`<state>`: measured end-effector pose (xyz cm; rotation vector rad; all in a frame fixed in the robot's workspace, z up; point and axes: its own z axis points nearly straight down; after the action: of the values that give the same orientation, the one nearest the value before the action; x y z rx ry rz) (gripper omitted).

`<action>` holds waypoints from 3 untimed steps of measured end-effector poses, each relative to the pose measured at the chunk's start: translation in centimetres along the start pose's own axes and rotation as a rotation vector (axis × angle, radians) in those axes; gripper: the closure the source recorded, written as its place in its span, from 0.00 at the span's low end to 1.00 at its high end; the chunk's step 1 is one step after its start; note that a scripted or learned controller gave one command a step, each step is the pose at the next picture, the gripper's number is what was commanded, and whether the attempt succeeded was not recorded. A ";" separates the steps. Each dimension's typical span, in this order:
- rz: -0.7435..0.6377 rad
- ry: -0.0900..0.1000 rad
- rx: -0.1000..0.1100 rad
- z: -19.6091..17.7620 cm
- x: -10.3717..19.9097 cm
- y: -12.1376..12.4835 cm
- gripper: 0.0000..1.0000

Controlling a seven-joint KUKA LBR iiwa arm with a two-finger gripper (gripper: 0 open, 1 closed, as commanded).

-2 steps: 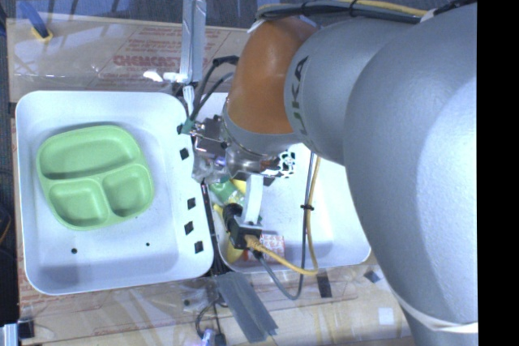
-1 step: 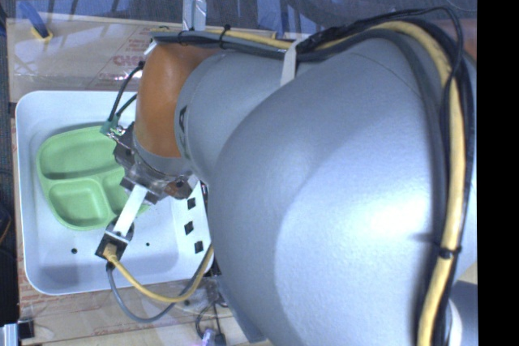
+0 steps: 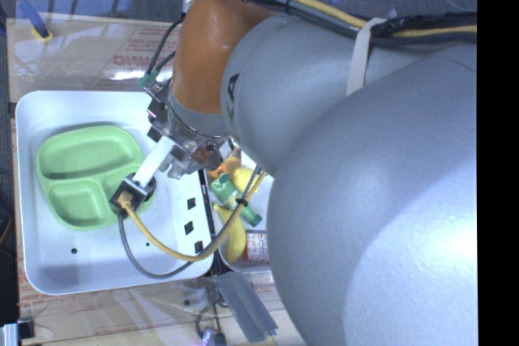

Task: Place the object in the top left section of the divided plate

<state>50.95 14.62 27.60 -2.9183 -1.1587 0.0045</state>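
Camera view shows the job barely started: the green divided plate [image 3: 81,174] lies in the left bin [image 3: 49,271] with every section I can see bare, the far-left one included. The claw [image 3: 188,156] hangs just right of the plate, and I cannot tell whether it is wide, narrow or carrying anything. The object, I'd judge, is among the small, bright yellow, green and orange pieces [image 3: 231,186] bunched just right of the claw, half hidden beneath the grey arm [image 3: 365,174].

Bulky grey arm [image 3: 365,174], orange wrist band [image 3: 203,53], yellow and black cables [image 3: 324,9] strapped on.
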 end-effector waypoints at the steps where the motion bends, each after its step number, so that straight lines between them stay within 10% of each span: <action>1: -0.001 -0.001 0.000 0.0 0.0 0.0 0.00; 2: -0.011 -0.005 0.003 -0.8 0.1 -0.2 1.00; 3: -0.012 -0.006 0.003 -0.8 0.1 -0.3 0.00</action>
<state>50.85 14.88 28.43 -2.9104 -1.1760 0.0155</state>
